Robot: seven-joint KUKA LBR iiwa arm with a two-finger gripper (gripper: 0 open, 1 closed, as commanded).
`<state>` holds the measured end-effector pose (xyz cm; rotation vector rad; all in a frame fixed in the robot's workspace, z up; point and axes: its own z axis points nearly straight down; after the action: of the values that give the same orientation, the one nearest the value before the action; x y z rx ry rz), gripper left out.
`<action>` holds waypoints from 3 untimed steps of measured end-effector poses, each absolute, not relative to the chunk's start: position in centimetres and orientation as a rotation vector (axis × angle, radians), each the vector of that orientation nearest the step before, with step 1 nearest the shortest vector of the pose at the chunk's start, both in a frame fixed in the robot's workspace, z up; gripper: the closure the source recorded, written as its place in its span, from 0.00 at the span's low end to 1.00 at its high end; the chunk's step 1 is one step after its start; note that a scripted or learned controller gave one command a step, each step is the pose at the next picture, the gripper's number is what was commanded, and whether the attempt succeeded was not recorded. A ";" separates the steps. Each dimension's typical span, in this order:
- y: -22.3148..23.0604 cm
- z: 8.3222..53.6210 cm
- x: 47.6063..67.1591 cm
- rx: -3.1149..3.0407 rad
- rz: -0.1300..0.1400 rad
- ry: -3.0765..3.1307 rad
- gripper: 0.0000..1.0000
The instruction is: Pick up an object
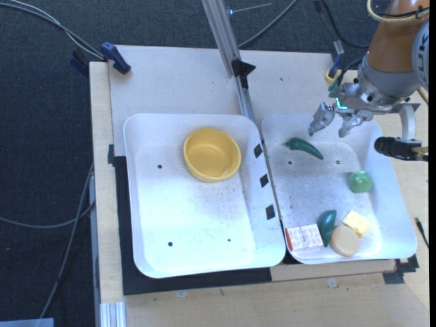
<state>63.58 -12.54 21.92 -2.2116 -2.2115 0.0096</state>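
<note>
My gripper hangs over the far end of the right bin, its two fingers spread open with nothing between them. Just below and to its left lies a dark green pepper-shaped object on the bin floor. Further toward the near side sit a light green ball, a teal oval piece, a yellow wedge, a tan round piece and a small red-and-white box.
A yellow bowl sits at the far end of the left bin. A slanted metal pole runs from the top down to the divide between the bins. A blue clamp grips the bench's far left corner.
</note>
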 end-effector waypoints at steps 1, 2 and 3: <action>-12.5 22.3 63.7 -2.215 0.003 -2.216 0.00; -12.2 16.2 62.9 -2.213 0.011 -2.211 0.00; -11.3 11.1 62.1 -2.214 0.010 -2.210 0.00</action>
<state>62.10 -11.33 11.12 -2.2137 -2.2096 0.0100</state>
